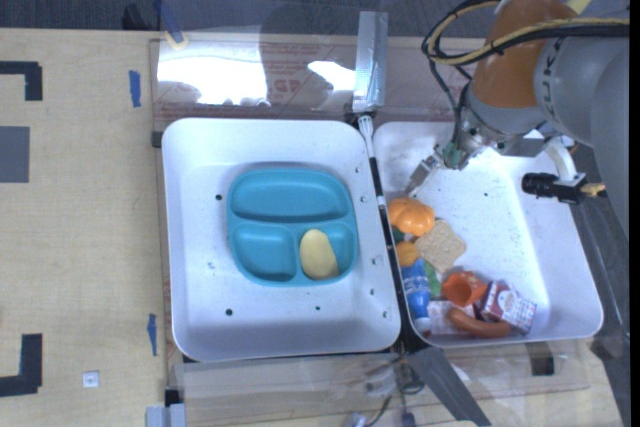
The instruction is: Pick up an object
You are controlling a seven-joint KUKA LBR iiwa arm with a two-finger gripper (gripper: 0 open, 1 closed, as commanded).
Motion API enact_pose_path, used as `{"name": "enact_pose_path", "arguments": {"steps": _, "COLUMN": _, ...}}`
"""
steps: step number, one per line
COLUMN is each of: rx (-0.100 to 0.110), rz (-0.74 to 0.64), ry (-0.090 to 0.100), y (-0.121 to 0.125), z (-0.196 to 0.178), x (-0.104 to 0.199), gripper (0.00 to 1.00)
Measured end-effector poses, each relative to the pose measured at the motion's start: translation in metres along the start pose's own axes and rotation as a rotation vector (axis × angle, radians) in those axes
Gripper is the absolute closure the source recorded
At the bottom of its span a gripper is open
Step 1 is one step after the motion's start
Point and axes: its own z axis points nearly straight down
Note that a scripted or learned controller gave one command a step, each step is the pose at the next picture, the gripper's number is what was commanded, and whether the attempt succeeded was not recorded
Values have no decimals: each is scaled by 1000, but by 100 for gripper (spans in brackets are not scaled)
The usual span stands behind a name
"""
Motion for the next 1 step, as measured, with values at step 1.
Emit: {"name": "enact_pose_path", "arguments": {"steps": 1, "rx": -3, "rz": 45, "ry": 0, "y": 1, "z": 0, "x": 1, "gripper": 0}}
